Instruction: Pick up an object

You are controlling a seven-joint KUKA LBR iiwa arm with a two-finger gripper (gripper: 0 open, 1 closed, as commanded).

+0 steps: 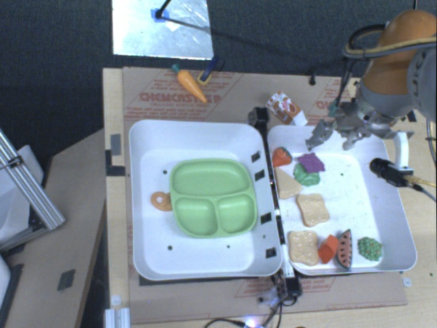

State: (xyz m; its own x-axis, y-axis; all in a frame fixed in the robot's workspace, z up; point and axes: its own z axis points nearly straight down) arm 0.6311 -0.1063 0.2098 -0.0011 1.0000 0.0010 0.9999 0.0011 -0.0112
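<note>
Gripper (336, 137) poised above the far end of the right bin (389, 214), jaws spread and nothing between them. The nearest candidates, a purple toy piece (311, 161) resting against a green one (307, 177), lie just below and slightly left of the fingertips; a red-orange piece (281, 157) sits further left. A clean pick probably calls for centring over the purple piece, aligning the jaws across its narrow side, then descending straight. Blur hides its exact outline.
</note>
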